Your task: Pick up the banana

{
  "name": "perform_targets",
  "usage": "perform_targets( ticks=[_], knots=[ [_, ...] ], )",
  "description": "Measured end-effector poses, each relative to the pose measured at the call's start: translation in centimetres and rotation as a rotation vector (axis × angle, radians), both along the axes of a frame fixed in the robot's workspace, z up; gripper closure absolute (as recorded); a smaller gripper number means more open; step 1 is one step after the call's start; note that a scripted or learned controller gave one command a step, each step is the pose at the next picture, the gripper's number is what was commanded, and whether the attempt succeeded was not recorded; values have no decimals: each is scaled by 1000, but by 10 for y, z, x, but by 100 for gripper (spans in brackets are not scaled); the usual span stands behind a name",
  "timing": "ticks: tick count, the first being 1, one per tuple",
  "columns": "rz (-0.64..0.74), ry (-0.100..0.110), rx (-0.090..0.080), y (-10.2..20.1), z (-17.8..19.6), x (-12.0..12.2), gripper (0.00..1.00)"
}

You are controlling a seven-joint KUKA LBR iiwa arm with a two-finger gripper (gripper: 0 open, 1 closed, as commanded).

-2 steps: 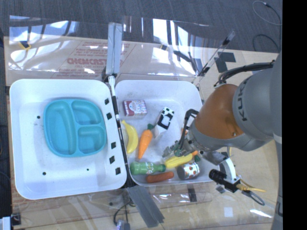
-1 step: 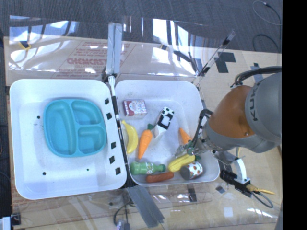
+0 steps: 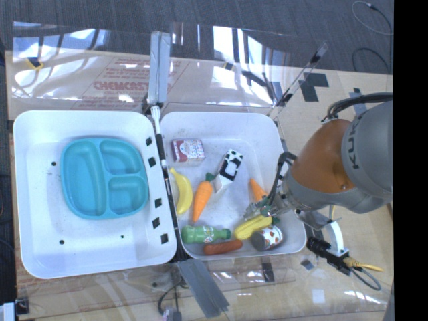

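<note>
The banana (image 3: 180,190) is yellow and curved. It lies along the left wall of the right bin (image 3: 221,120), beside an orange carrot (image 3: 202,200). My gripper (image 3: 265,210) reaches in at the bin's right side, low over the lower right corner. It is far to the right of the banana. It hangs just above a second yellow, elongated item (image 3: 251,227), and I cannot tell whether it touches that item. The grey arm with its orange band (image 3: 321,166) covers the bin's right rim.
The right bin also holds a red-and-white box (image 3: 188,150), a black-and-white bottle (image 3: 230,166), a small carrot (image 3: 257,190), a green bottle (image 3: 204,233), a red sausage-like piece (image 3: 223,248) and a can (image 3: 271,237). The left bin (image 3: 40,246) holds a blue divided plate (image 3: 105,178).
</note>
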State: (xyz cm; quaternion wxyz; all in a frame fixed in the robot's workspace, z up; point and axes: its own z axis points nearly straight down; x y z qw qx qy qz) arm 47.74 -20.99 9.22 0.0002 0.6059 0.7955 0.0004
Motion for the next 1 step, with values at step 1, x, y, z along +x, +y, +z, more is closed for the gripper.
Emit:
perform_targets(
  ticks=[1],
  knots=[
    [0,0,0,0,0,0,0]
  ],
)
